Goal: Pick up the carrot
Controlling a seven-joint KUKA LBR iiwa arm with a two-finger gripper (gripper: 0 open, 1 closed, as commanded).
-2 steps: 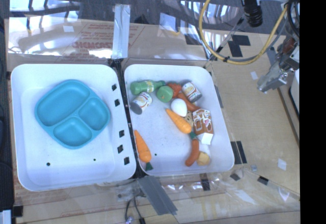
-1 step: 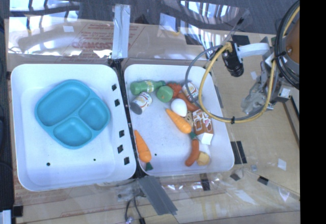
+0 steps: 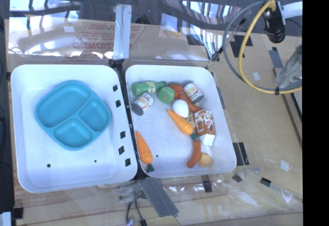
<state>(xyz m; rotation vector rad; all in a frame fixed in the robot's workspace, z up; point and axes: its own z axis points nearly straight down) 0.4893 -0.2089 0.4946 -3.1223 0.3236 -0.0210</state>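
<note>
The pick has not started: the arm sits far out at the three o'clock edge of the camera view, over the counter (image 3: 257, 117) and well apart from both bins. Its tool (image 3: 290, 73) is a grey blur there, and I cannot tell whether it is open or closed; nothing shows in it.

Two orange carrots lie in the right bin (image 3: 154, 73). One carrot (image 3: 144, 150) rests at the bin's seven o'clock corner, tight against the wall by the divider, green end toward six o'clock. The other carrot (image 3: 180, 121) lies near the bin's middle, slanting from ten to four o'clock.

My judgement is that the next move calls for a long reach toward nine o'clock, a descent over the chosen carrot, and the grip set across its narrow width.

The middle carrot is crowded. A white egg (image 3: 180, 108) touches it at twelve o'clock, and a printed carton (image 3: 204, 123) sits just beside it at three o'clock. A sausage (image 3: 194, 154) lies near its four o'clock tip. A green vegetable (image 3: 165, 94) and two small cans (image 3: 143, 102) (image 3: 193, 92) sit further toward twelve o'clock.

The corner carrot has open floor on its three o'clock side, but the wall probably leaves little room for a grip on the other.

The left bin (image 3: 31, 168) carries a blue divided tray (image 3: 73, 114), well clear of the work.
</note>
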